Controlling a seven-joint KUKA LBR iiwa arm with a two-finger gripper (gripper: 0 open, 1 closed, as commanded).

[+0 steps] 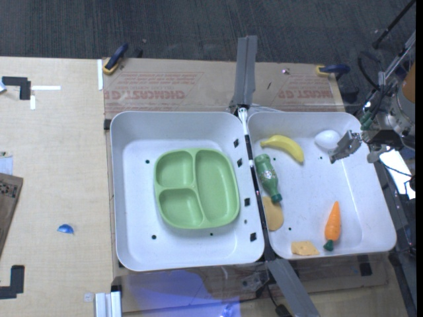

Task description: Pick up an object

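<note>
gripper [348, 144] i see at right bin's [370, 243] far edge, beside the white egg [326, 139], fingers apart, holding nothing

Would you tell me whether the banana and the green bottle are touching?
Apart. The camera view shows a strip of white bin floor between the banana and the top of the green bottle.

Wooden bench [53, 177] with 2 white bins [122, 190], cardboard sheet [178, 88], blue scrap [65, 229].
</note>
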